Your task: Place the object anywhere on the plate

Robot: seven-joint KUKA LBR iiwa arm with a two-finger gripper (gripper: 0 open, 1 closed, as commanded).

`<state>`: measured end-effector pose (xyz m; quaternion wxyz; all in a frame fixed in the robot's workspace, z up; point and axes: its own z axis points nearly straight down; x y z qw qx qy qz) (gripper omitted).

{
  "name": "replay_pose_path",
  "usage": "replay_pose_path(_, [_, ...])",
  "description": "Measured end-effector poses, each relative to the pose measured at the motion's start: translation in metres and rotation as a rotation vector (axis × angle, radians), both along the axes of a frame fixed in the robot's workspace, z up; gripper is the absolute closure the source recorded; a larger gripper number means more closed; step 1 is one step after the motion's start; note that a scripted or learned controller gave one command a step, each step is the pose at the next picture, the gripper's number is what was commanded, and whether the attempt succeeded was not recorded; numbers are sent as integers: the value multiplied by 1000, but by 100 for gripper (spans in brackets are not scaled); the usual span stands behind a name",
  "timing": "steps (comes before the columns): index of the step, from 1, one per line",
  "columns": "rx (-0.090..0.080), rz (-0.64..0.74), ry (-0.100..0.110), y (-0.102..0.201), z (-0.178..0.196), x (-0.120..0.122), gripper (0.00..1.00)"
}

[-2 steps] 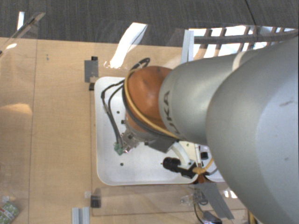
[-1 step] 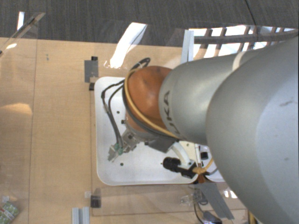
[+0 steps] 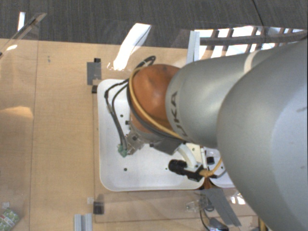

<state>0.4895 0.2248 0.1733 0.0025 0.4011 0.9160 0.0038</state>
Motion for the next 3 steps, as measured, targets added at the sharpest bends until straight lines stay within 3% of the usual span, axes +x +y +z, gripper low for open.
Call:
replay_pose_path(1, [0,0,0,0,0,0,0])
replay_pose_path(2, [3,0,-4,0,11,2,100])
replay_pose_path(3, [2,0,-4,0,11,2,0])
